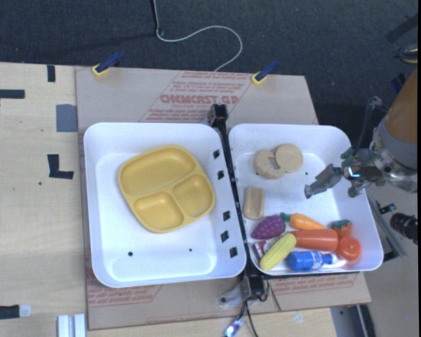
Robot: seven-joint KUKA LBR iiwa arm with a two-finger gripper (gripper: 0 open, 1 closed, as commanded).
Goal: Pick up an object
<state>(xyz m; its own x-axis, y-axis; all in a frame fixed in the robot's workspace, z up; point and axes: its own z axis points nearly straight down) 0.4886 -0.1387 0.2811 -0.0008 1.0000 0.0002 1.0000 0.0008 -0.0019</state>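
**End effector above right bin, nothing between fingers**

Seen at the right bin's (295,133) far right side, near the rim: end effector (335,181), two dark fingers spread apart, one reaching left over the white floor, the other shorter, pointing down by the rim. Released, grasping nothing, touching no object. Behind it to the right, the grey wrist and orange band of the arm (400,128).

Left of the fingertip and a little up: two round tan cookies (278,160), overlapping, one with a bite-shaped notch. Left and slightly lower, by the divider between the bins: a small beige bread slice (253,203). Below the end effector, clustered along the near edge of the same bin: purple grapes (269,225), an orange carrot (308,222), a long red-orange sausage-shaped piece (316,239), a red tomato-like piece (348,247) with a green top, a yellow corn cob (278,250) lying at a slant, and a blue-and-white bottle (310,260) lying on its side. Several of these touching one another.

Well to the left, in the left bin (98,188): a yellow divided plate (166,187) with three compartments, tilted at an angle, nothing in it. Both bins resting on a cardboard sheet (196,100) on the tabletop (28,188).
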